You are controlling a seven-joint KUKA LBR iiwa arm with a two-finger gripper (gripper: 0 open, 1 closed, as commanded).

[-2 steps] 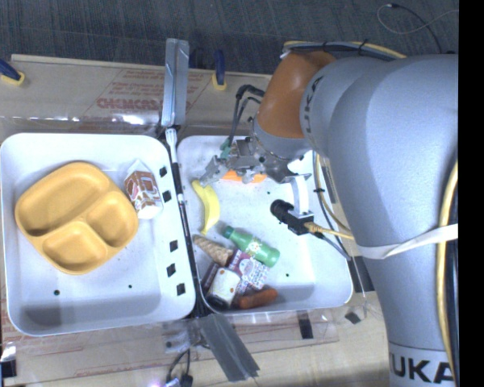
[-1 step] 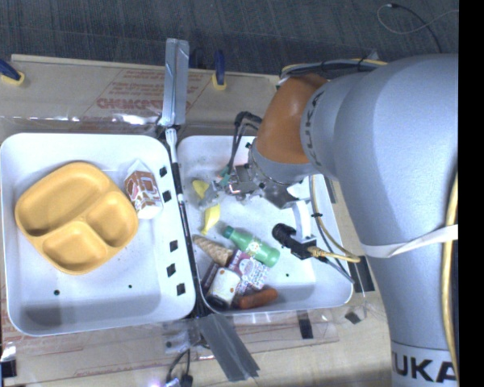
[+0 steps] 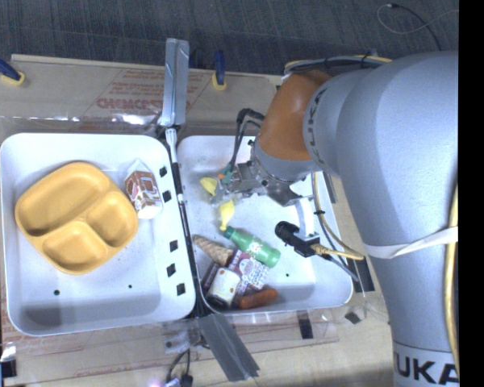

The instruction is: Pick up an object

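The right bin (image 3: 327,293) carries, along its near edge, a dark bottle (image 3: 223,284), a red sausage (image 3: 255,298) and, just beyond, a green bottle (image 3: 253,247). A yellow piece (image 3: 225,212) lies mid-bin. Over the far half, the gripper (image 3: 240,177) sits beside another yellow piece (image 3: 208,186); finger state cannot be determined. The left bin (image 3: 81,313) holds a yellow tray (image 3: 75,215) and a brown packet (image 3: 143,189).

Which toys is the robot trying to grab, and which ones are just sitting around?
Near the tool, likely targets:
- yellow pieces
- green bottle

Just lying about:
- yellow tray
- small brown packet
- dark bottle
- orange sausage-like thing
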